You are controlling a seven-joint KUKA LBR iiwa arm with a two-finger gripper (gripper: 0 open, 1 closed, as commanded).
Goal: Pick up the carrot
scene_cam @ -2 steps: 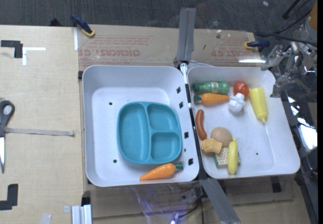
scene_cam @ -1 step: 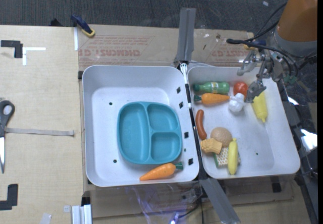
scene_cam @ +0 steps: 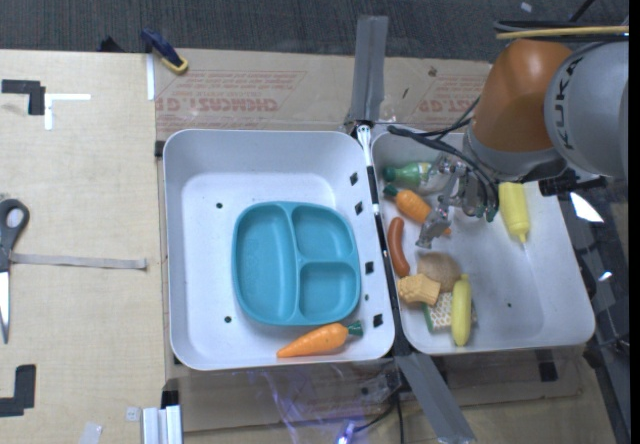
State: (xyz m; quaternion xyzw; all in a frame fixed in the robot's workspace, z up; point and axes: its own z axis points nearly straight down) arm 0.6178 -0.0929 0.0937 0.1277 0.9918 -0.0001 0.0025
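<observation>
Camera view: carrot (scene_cam: 316, 340) lies nearly horizontal, green top pointing right.

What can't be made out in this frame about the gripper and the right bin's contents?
- Gripper, camera view: small and cluttered by cables, so whether it is open or shut is unclear.
- Carrot in the right bin: whether the gripper touches it is too fine to tell.
- Green item: partly hidden by the arm's cables, identity unclear.
- Brownish lump: too blurred to identify.
</observation>
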